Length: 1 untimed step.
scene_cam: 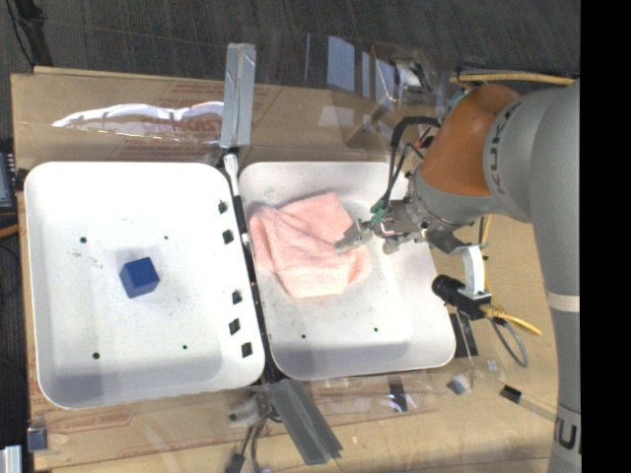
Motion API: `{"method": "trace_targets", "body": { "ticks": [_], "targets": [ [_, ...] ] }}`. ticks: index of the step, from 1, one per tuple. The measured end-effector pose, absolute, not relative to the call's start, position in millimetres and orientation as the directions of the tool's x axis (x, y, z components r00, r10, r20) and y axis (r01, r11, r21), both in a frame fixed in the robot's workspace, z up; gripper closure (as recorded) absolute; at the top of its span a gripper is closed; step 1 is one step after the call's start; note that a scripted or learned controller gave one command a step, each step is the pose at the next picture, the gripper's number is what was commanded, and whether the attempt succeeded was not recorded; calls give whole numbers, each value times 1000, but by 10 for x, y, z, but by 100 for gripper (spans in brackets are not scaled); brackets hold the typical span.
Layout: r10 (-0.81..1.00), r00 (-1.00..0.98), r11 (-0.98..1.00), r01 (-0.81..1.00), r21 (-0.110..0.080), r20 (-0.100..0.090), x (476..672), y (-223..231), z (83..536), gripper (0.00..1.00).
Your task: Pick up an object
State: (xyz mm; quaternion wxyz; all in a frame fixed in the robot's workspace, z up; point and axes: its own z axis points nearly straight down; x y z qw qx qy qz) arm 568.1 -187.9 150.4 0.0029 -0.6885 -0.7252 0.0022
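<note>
Pink cloth (306,249) | right bin (419,338) | gripper (353,237) tilted at its right edge

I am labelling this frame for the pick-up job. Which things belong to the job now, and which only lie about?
In the job:
- pink cloth, crumpled in the right bin
- gripper, at that cloth's right edge

Lying about:
- blue cube, alone in the left bin, far from the gripper

Pink cloth (308,247), soft, nubbly, matt. Blue cube (140,276), smooth. Left bin (59,215) and right bin (340,348), smooth white plastic, slightly glossy. Bench (128,92), matt brown cardboard.
</note>
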Motion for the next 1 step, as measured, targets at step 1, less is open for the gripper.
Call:
{"method": "trace_targets", "body": {
  "ticks": [1],
  "targets": [
    [982, -187, 187, 982, 2, 0, 5953, -2084, 938, 0]
  ]
}}
